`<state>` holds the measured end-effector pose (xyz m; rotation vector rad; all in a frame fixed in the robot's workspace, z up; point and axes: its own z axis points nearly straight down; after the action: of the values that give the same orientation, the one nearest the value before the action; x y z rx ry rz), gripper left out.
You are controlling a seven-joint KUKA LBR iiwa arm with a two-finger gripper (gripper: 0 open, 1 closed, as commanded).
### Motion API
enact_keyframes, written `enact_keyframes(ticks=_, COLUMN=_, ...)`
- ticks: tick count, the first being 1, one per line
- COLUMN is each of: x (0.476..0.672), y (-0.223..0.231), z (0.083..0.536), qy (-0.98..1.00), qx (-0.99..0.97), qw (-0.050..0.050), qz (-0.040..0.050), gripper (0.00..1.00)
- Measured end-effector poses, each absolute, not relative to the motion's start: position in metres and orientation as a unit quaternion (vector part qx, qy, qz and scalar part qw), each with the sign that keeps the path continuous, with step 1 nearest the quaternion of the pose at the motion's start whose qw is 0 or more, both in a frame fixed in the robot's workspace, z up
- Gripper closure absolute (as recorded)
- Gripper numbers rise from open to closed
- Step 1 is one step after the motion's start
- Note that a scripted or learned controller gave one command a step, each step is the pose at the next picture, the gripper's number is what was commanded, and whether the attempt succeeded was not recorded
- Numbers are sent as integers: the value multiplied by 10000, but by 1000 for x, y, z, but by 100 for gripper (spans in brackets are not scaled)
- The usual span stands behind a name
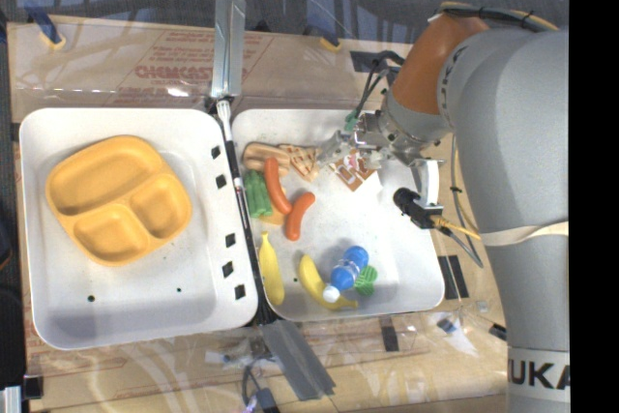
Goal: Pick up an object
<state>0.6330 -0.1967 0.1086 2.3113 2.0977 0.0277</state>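
My gripper (pixel 352 150) hangs low over the back middle of the right bin (pixel 411 251), under the grey wrist with its orange band. Just below it lies a small brown and white toy piece (pixel 355 173); whether it touches the gripper is unclear. To the left lie a brown bread-like toy (pixel 271 153) and a tan wedge (pixel 306 163). Further left are two orange sausages (pixel 278 186) (pixel 298 214) and a green piece (pixel 258 194). Near the front lie two bananas (pixel 272 272) (pixel 317 283), a blue bottle (pixel 346 270) and a small green item (pixel 366 279).
The left bin (pixel 58 305) holds a yellow divided plate (pixel 118 198). A metal divider bar (pixel 228 44) runs between the bins at the back. The big grey arm body (pixel 508 131) covers the right bin's right side. A black connector (pixel 414 206) sticks out below the wrist.
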Motion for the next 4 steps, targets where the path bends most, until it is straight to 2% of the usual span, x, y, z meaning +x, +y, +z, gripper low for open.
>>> enact_keyframes(ticks=1, x=647, y=-206, z=96, qy=6449, qx=7643, qw=18, qz=9, gripper=0)
enact_keyframes(ticks=2, x=647, y=-203, z=104, qy=6481, qx=7616, qw=-1, qz=-3, gripper=100)
enact_keyframes(ticks=3, x=659, y=-181, z=179, qy=6923, qx=7216, qw=25, qz=16, gripper=100)
enact_keyframes(ticks=4, x=657, y=-131, z=166, qy=6369, qx=7710, qw=-25, qz=-10, gripper=100)
